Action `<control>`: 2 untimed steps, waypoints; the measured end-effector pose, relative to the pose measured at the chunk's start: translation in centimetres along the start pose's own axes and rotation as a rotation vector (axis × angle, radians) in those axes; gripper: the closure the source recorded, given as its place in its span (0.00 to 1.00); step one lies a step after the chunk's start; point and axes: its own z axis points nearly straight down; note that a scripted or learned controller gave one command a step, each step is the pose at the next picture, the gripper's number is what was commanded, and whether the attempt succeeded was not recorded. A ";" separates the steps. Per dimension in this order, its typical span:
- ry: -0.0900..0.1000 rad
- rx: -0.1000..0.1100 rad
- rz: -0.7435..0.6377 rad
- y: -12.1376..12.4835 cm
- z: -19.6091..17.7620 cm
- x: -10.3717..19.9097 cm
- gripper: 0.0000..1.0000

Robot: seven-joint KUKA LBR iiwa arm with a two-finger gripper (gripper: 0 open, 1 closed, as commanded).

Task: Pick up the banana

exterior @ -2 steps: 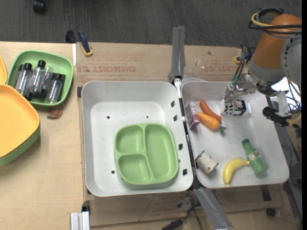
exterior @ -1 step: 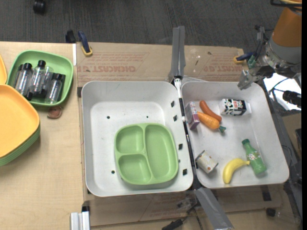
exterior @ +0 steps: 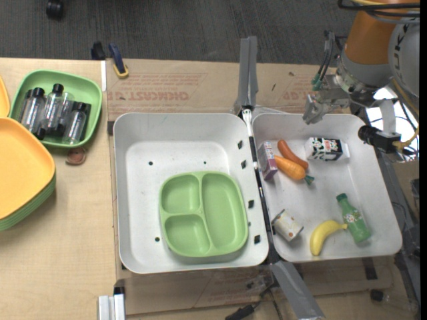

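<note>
The banana [exterior: 324, 235] lies at the near edge of the right bin [exterior: 385, 179], touching the green bottle [exterior: 352, 219], while the claw [exterior: 315, 110], empty with fingers slightly apart, hovers over the far edge, probably before descending.

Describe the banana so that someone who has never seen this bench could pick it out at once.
Start at the right white bin, the one without the green divided plate. Go to its near edge, where a green bottle lies. The banana lies touching that bottle's left side, right of a small grey carton; it is the only yellow, curved thing in the bin.
</note>
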 end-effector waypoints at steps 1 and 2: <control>0.000 0.000 -0.029 -0.7 7.2 -5.6 1.00; -0.001 -0.001 0.212 -0.8 -2.1 -6.1 1.00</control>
